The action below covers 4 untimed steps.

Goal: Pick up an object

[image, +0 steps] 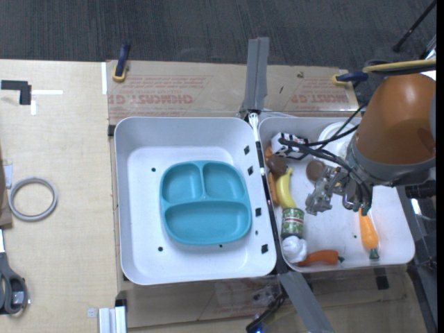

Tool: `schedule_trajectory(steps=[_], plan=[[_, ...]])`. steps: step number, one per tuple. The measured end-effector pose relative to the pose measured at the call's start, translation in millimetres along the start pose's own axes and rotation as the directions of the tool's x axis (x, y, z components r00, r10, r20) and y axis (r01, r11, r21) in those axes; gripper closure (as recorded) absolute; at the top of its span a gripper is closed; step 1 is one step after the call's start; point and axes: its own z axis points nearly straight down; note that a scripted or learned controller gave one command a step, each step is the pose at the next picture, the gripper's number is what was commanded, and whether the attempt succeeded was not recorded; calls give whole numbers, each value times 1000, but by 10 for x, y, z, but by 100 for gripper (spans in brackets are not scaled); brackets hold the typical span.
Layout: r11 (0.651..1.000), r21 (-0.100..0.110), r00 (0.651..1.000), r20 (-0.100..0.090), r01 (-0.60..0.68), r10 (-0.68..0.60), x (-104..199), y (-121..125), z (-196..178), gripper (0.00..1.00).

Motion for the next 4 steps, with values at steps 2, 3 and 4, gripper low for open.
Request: schedule_trajectory(steps=[2,3,4], plan=[[998,0,998,1,61,-61,-510,-1118,961,100],[998,0,998,1,61,-61,-510,-1117,961,0],[995,0,995,1,101,-101,-291,-1507,993,0]])
